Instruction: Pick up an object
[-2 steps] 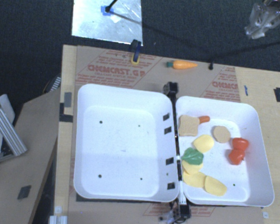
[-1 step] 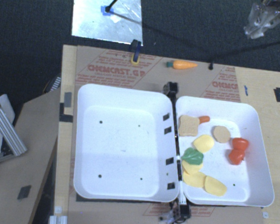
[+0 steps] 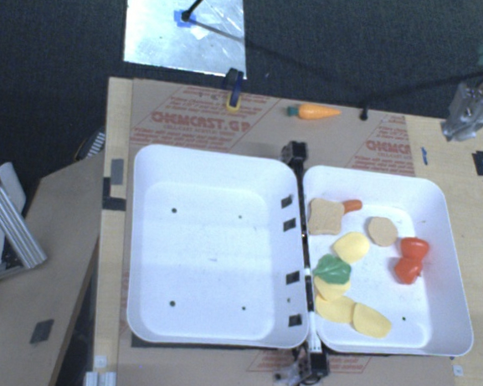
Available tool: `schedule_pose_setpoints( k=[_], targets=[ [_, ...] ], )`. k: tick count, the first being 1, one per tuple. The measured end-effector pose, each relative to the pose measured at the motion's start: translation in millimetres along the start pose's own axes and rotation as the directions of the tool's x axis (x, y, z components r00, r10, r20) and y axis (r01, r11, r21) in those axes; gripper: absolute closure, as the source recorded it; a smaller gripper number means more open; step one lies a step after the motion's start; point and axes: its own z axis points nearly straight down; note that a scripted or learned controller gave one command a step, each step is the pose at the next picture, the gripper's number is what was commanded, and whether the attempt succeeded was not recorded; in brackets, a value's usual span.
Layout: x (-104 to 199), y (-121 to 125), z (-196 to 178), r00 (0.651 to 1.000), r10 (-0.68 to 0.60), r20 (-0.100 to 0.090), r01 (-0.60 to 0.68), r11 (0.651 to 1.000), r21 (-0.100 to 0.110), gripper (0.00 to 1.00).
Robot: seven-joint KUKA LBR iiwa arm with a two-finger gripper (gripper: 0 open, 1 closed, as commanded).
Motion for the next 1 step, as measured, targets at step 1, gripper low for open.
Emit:
schedule_pose_setpoints(
  k=[1],
  targets=[
    [8.0, 98.6, 5.7, 1.0, -0.005, 0.002, 0.005, 1.0, 0.004, 1.0]
  ],
)
